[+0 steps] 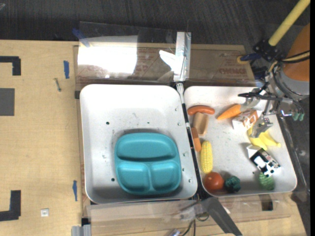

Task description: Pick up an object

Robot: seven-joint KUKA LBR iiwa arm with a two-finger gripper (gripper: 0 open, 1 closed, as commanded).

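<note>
**Gripper low over the toy food, nothing yet lifted**

Over the right bin [290, 181], near its far right corner, the gripper [262, 113] hangs just above a small pile of toy food. Whether its jaws are spread or closed I cannot tell; the metal parts blur into the clutter beneath.

Taking the corn cob [206, 156] as the landmark: it lies lengthwise beside the bin's left wall. Just beyond it rests a hot dog [201, 111], and nearer the camera a red tomato [213, 181] with a dark green piece [232, 183] touching it. Well to the right of the corn, under the gripper, sit an orange carrot [229, 112], a small orange-and-white carton [247, 119] and a yellow banana [265, 139]. Right of the corn and a little nearer the camera lie a black-and-white toy [264, 162] and a green leafy piece [266, 181].

The banana looks the likeliest target. It is probably light, hollow plastic: stiff, smooth and apt to slip or roll. A grip across its narrow middle, jaws square to its length, seems safest; the crowding carton may foul a finger.

Far left of the corn, the left bin [98, 112] holds a teal divided tray [146, 162].
</note>
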